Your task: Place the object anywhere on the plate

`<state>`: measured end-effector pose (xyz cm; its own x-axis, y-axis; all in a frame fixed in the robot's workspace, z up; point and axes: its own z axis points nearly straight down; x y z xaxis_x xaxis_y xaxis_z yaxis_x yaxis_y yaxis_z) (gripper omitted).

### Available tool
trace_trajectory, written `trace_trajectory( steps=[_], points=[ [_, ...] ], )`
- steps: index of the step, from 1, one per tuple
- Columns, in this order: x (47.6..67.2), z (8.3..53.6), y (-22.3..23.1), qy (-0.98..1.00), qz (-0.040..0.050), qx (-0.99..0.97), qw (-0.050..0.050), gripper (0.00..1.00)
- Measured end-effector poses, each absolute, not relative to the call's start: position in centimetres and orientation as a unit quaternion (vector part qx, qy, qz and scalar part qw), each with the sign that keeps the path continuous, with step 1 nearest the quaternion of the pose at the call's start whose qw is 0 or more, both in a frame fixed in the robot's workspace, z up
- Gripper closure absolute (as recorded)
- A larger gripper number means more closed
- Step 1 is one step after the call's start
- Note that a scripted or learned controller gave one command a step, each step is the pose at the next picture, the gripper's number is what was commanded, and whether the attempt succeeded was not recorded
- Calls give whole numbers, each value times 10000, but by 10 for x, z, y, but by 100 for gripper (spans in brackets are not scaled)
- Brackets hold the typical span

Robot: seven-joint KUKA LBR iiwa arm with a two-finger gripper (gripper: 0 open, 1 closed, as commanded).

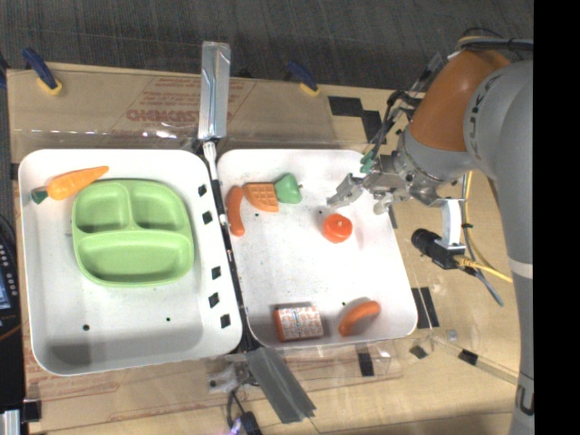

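A green divided plate (pixel 132 231) lies in the left bin (pixel 54 333). An orange carrot (pixel 71 181) rests just beyond the plate's far left corner. In the right bin (pixel 299 270) lie a small red-orange round piece (pixel 337 228), a green pepper (pixel 288 188), an orange waffle-like piece (pixel 261 197), a sausage (pixel 235 210), a small can (pixel 297 322) and an orange oval piece (pixel 361 316). My gripper (pixel 349 190) hovers over the right bin's far right part, just above and right of the red-orange piece. Nothing shows between its fingers.
A metal divider strip (pixel 214 89) runs along the seam between the bins. Blue clamps (pixel 42 71) hold the cardboard at the back. Cables and a black fitting (pixel 435 247) hang off the arm to the right of the right bin.
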<state>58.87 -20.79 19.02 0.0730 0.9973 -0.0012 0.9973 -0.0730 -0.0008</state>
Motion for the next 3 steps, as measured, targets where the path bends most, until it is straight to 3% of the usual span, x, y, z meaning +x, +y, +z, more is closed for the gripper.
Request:
trace_trajectory(
  steps=[1, 2, 3],
  points=[
    [589, 190, -208, 6808, -7, 7324, 1, 0],
    [658, 295, -203, 7079, 10, 7063, 24, 0],
    [657, 244, -198, 6759, -11, 7370, -9, 0]
  ],
)
